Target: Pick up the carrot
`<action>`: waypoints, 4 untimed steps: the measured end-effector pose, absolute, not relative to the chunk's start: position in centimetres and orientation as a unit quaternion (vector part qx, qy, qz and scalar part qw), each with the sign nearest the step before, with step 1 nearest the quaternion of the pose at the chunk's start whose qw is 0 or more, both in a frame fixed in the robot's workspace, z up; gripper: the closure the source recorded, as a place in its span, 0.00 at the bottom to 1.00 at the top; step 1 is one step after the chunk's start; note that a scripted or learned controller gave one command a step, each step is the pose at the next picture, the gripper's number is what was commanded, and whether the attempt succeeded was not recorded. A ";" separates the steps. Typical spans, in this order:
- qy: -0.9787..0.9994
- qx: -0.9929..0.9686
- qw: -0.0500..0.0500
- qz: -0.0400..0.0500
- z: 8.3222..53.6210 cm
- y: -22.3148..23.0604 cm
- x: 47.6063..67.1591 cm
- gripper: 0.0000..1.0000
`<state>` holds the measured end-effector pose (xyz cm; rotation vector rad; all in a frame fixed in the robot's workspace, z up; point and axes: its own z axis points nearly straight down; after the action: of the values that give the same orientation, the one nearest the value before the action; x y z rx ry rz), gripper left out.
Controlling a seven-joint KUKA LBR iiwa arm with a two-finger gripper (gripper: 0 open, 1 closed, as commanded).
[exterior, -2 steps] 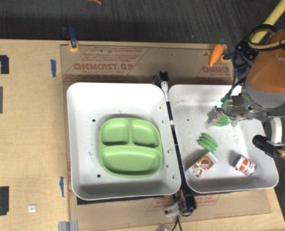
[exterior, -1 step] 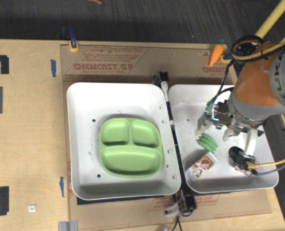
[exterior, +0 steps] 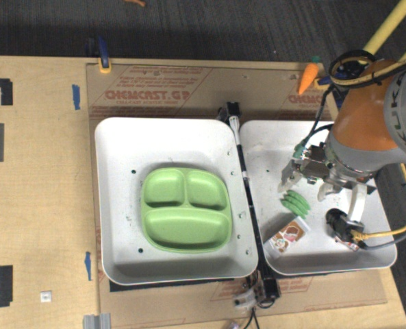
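Nearest you, the left shallow white plastic bin (exterior: 113,204) holds a pale green three-compartment plastic tray (exterior: 186,209), lying flat in the middle, well clear of the work. Beside it, in the right shallow white plastic bin (exterior: 257,149), a small brown-and-white printed packet (exterior: 289,235) lies near the front wall, with a green ribbed pea-pod toy (exterior: 296,202) just behind it. Above that pod hangs your two-finger gripper (exterior: 305,182), fingers spread and nothing between them, so it looks poised to descend, though on the wrong item. Further back, the orange carrot with a green top (exterior: 308,78) sits outside the bins on the brown cardboard sheet (exterior: 155,91), probably resting against a clamp; the view is too small to tell. You'd need to redirect the arm there.
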<state>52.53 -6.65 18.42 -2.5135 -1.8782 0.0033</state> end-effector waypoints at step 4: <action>-0.327 -0.945 0.002 0.001 18.4 -9.1 50.7 0.00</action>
<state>50.65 -9.09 18.43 -2.9657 -1.0248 0.0045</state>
